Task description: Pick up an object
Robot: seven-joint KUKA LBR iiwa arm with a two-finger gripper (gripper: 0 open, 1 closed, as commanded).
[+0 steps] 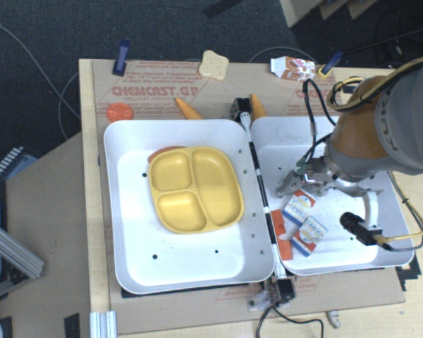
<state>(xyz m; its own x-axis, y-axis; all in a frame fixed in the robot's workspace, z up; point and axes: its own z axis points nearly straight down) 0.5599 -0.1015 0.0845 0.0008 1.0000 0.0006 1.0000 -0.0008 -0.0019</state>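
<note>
Nothing is lifted yet. The gripper [301, 179] hangs low in the right bin [282, 134], just above the small packets [301, 220]; whether its grip is wide or narrow I cannot tell.

Bits lying around my two bins

On the worktop [56, 210] behind the bins I see a slice of bread [213, 65], a blue clip [120, 56] at the far left corner, an orange round cap [118, 111] near the left bin's corner, and a carrot-like orange piece [188, 109] touching that bin's back rim. A crumpled wrapper [293, 67] lies behind the right bin.
</note>
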